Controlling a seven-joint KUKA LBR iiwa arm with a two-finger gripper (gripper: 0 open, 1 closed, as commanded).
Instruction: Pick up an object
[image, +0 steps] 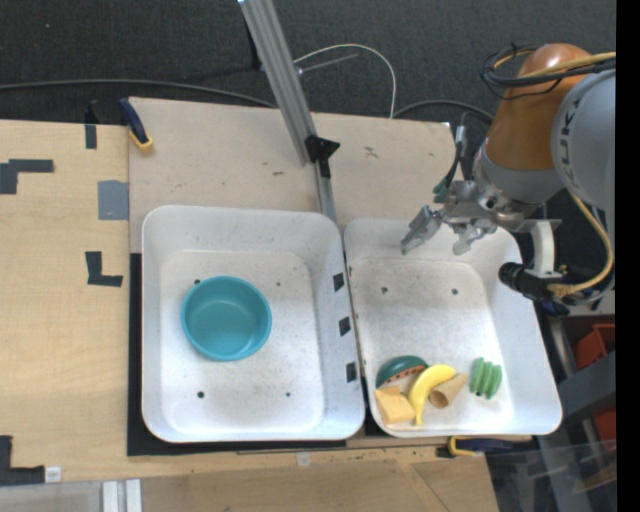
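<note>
Banana (432, 385) huddled at right bin (520, 330) front edge (bare floor behind), claw (440, 234) spread apart over far rim.

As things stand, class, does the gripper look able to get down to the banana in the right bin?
Probably yes. The gripper hangs open over the right bin's far end, and the bare floor between it and the banana looks unobstructed, though neighbouring items crowd the banana.
</note>
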